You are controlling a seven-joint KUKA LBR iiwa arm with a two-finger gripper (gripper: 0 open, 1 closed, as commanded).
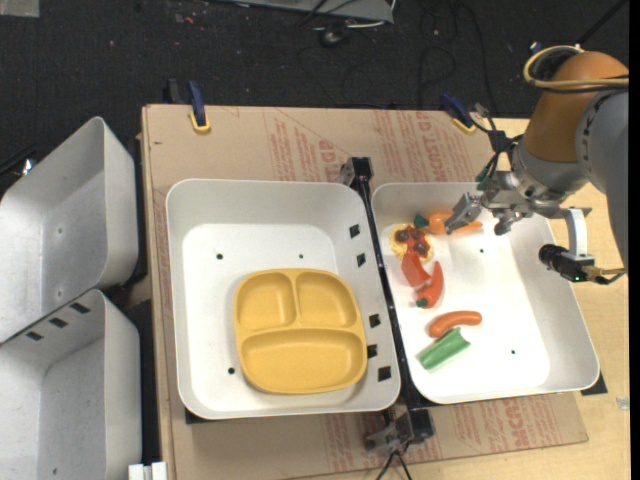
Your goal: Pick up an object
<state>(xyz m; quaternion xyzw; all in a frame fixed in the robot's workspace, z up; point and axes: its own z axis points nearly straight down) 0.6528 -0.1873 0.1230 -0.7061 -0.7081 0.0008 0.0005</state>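
Note:
My gripper (482, 218) hangs over the back of the right bin (560, 338), its two fingers spread open. A small orange piece (440, 223) lies just left of the left fingertip, and I cannot tell whether they touch. Close by sits a yellow and red toy (405, 235). Two red peppers (414, 266) (436, 284) lie left of the bin's centre. Nearer the front are an orange sausage (455, 320) and a green piece (443, 349). Nothing shows between the fingers.
The left bin (200, 268) holds a yellow divided plate (298, 330). A black divider (378, 268) runs between the bins. The right half of the right bin is bare white floor. Grey trays (60, 268) stand off the bench at far left.

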